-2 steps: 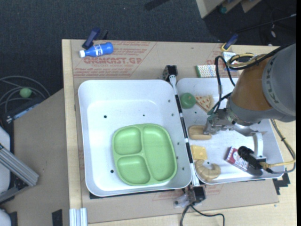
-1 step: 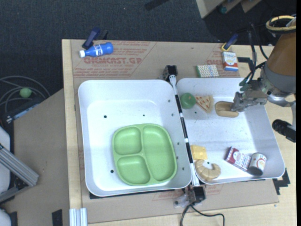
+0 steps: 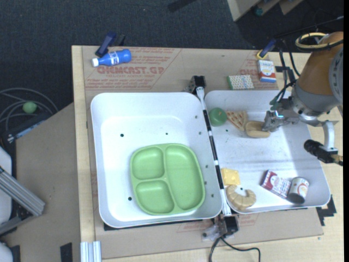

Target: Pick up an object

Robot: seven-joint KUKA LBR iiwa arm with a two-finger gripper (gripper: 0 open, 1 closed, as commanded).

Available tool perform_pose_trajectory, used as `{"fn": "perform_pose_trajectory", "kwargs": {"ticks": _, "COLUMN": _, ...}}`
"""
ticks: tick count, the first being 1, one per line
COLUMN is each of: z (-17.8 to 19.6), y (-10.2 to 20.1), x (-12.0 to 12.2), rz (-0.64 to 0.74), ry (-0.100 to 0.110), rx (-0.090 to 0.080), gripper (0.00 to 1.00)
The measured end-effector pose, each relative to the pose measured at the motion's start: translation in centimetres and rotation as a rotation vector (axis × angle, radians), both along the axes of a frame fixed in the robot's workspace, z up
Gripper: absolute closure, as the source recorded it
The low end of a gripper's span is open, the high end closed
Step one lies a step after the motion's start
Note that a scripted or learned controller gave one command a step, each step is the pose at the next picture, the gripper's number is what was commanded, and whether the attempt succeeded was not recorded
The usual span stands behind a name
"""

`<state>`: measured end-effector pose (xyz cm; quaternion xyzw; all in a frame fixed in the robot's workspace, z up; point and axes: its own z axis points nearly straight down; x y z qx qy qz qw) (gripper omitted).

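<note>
While the gripper [image 3: 271,120] is lowered beside a tan oval object [image 3: 257,129] at twelve o'clock in the right bin [image 3: 322,171], nothing is seen lifted; grasp and lift are judged outstanding.

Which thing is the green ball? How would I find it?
Look at the right white bin, the one the grey arm reaches into. Go to its far left corner, beside the divider between the bins. The small round green ball sits there; its neighbours are tan and flat, and it's the only green thing in that bin.
</note>
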<state>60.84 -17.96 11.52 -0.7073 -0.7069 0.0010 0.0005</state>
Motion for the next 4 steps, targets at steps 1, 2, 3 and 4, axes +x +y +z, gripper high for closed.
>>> {"fn": "perform_pose_trajectory", "kwargs": {"ticks": 1, "z": 0.6, "y": 5.2, "x": -3.6, "rz": 0.002, "ry": 0.0, "rx": 0.002, "gripper": 1.0}}
{"fn": "perform_pose_trajectory", "kwargs": {"ticks": 2, "z": 0.6, "y": 5.1, "x": -3.6, "rz": 0.001, "ry": 0.0, "rx": 0.002, "gripper": 0.0}}
{"fn": "perform_pose_trajectory", "kwargs": {"ticks": 3, "z": -3.1, "y": 6.3, "x": 5.8, "rz": 0.002, "ry": -0.002, "rx": 0.0, "gripper": 0.0}}
{"fn": "perform_pose_trajectory", "kwargs": {"ticks": 4, "z": -2.1, "y": 6.2, "x": 5.7, "rz": 0.003, "ry": 0.004, "rx": -0.001, "gripper": 1.0}}
